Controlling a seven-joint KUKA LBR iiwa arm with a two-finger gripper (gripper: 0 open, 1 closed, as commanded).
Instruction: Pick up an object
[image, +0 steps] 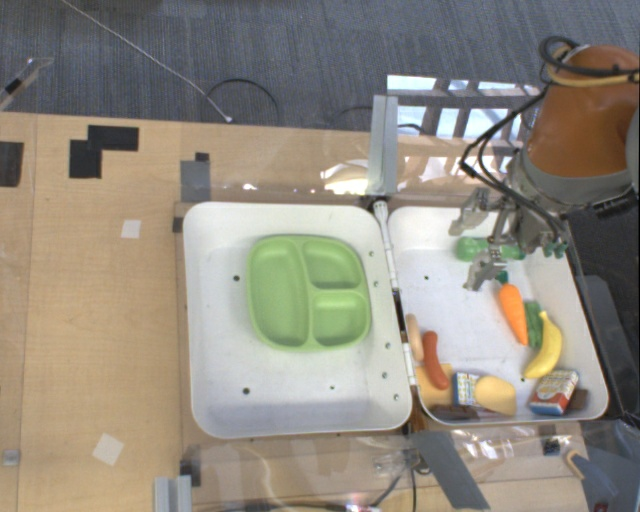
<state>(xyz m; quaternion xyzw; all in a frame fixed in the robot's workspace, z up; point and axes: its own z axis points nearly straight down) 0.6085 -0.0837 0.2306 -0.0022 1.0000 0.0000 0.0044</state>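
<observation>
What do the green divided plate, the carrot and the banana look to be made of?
Plate: looks like matte moulded plastic, with an even pale green colour, rounded compartment ridges and no glare. Carrot and banana: probably plastic toy food, with flat saturated colour and smooth surfaces; too small to rule out rubber or foam.

Light was bright and even above my counter (90, 330). Glare flared off the clear panel (345, 180) behind the 2 bins. Shadows stayed soft; focus was slightly grainy and soft throughout.
</observation>
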